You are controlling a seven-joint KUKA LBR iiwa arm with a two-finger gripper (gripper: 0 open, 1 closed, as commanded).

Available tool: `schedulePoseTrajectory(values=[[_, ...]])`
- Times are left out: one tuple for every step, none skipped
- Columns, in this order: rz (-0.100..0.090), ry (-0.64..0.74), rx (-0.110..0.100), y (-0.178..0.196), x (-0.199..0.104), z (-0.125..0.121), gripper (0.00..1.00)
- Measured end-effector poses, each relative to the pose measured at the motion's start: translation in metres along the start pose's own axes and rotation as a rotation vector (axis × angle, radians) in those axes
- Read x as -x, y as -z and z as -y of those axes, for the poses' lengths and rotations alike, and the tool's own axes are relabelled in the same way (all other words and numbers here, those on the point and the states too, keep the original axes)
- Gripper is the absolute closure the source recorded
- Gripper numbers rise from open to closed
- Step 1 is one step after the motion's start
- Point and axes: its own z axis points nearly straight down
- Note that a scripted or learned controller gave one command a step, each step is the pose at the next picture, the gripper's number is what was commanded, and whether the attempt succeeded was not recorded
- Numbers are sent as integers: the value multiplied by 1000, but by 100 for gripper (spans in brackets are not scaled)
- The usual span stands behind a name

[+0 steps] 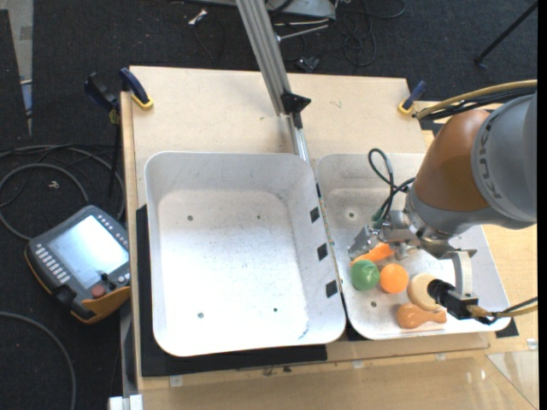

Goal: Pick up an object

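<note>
At lower right, you cannot tell the gripper (373,244) state; the small round green ball (365,275) looks light and slippery, so grasp across its middle.

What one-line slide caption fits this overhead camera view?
KUKA arm's gripper lowered into the right bin beside a green ball and orange ball.

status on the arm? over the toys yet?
Hand low in right bin, beside orange piece. Green ball, orange ball close together just below. Nothing visibly held.
</note>
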Motion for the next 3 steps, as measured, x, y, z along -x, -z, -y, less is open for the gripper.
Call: schedulePoseTrajectory(values=[[1,0,6,13,0,-1,100],[3,1,12,65,10,-6,100],[3,3,14,129,10,-8,100]])
